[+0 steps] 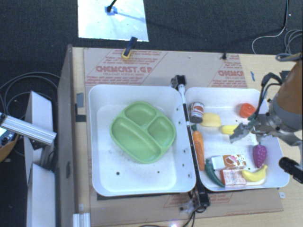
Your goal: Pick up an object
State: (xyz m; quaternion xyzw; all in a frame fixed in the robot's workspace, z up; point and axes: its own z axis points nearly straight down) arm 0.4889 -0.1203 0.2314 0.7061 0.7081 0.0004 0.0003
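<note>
Dark carpeted floor [199, 18] is surrounding a cardboard-topped worktop [142, 67] with red print, which is carrying two shallow white plastic bins side by side. The left white bin [106, 174] is holding a light green compartmented plastic plate [143, 132], lying slightly askew near its middle. The right white bin [222, 94] is holding the small toy foods. The grey arm with the orange band [289, 98] is reaching in from the right edge, and its claw [239, 132] is hanging low over the right bin's middle, just beside a small yellow lemon-shaped toy [229, 129]. How far the claw is spread cannot be told from this view, and nothing is visibly held.

Going down in size: a red-and-white juice carton toy [229, 161], an orange carrot toy [199, 148] along the divider, a yellow banana toy [254, 175], a purple grape-bunch toy [259, 155], a pale yellow block toy [211, 120], a red-labelled tin can toy [197, 111], an orange round fruit toy [246, 110].

Step in hand, likely: lining up on the lemon-shaped toy. To do it well, the claw should be centring over it, dropping straight, and closing across its narrow side, keeping clear of the pale yellow block nearby.
</note>
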